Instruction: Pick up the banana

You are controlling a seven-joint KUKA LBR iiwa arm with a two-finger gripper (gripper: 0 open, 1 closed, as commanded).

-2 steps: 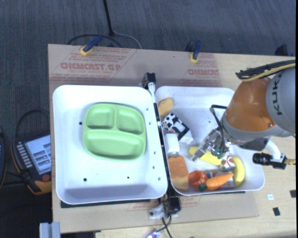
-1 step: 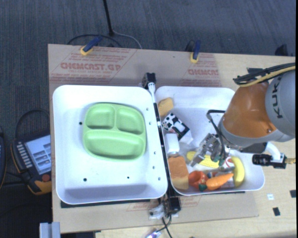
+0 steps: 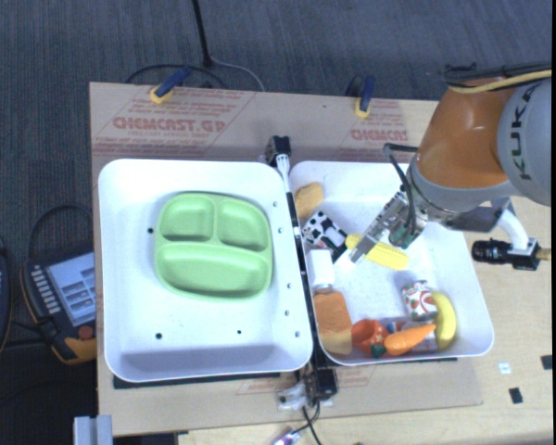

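Grey arm (image 3: 528, 146), orange band, black "KUKA" lettering, dark cable along wrist.

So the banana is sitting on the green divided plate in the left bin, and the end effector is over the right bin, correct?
Not quite. The camera view shows the banana in the right bin, near its lower right corner beside the carrot, not on the green divided plate. The end effector is indeed over the right bin.

I see a lime-green divided plate (image 3: 213, 246) at nine o'clock, a yellow banana (image 3: 445, 320) at four, beside an orange carrot (image 3: 410, 340), and a black-and-white checkered block (image 3: 323, 231) near centre.
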